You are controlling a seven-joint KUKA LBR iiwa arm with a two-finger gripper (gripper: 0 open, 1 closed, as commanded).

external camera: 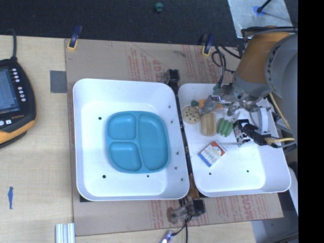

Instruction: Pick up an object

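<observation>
The right bin (253,178) holds several small things near its far left. A round tan biscuit with dark dots (191,115) lies by the bin's left wall. Beside it stand a tan cylinder (207,124) and a green ridged piece (225,127). A small blue, white and red box (212,153) lies nearer the front. A small orange bit (202,104) sits at the back. My gripper (221,103) hangs low over the back of this bin, just above the tan cylinder and the green piece.
The left bin (91,181) holds a blue divided plate (137,141). A teach pendant (12,100) lies at the bench's left edge. Clamps hold the cardboard underlay at its far edge. The arm's grey and orange body covers the right bin's far right corner.
</observation>
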